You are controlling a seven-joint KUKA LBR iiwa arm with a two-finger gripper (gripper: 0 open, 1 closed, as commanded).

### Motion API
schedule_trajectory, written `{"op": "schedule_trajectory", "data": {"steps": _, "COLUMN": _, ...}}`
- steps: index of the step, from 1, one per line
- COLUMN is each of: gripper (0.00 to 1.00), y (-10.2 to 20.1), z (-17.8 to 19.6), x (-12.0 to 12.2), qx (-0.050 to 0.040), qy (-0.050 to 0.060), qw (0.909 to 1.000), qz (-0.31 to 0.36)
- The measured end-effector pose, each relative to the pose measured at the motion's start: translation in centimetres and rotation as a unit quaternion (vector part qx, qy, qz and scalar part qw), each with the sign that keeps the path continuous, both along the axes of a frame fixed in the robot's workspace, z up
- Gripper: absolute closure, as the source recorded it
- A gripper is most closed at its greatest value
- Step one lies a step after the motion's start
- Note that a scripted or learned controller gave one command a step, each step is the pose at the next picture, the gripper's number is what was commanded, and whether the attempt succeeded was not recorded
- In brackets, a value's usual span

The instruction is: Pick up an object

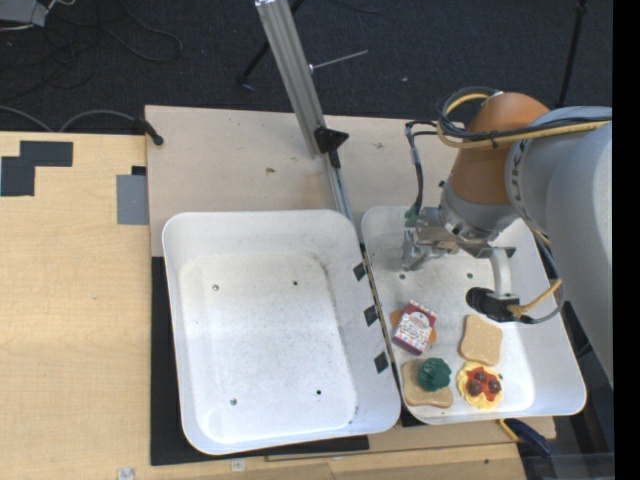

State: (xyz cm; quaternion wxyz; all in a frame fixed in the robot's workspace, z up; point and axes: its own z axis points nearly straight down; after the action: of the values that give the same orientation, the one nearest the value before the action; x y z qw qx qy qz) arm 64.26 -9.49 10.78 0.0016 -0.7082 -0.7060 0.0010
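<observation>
End effector [420, 251] hung over the upper left part of the right bin [560, 388]; you could not tell how it was set. Objects lay well apart from it toward the bin's near end: a small red-and-white carton [415, 329], a toast slice [482, 340], a green piece [434, 373] resting on a second bread slice [424, 396], and a yellow-and-red item [481, 384].

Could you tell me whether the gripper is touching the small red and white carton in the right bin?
Apart. The camera view shows the gripper above bare bin floor, with a white gap before the red and white carton.
</observation>
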Motion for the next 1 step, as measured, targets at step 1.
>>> {"op": "schedule_trajectory", "data": {"steps": 1, "gripper": 1.0, "y": -0.62, "z": 4.75, "x": -0.7, "qx": -0.0007, "qy": -0.003, "qw": 1.0, "qz": -0.001}}
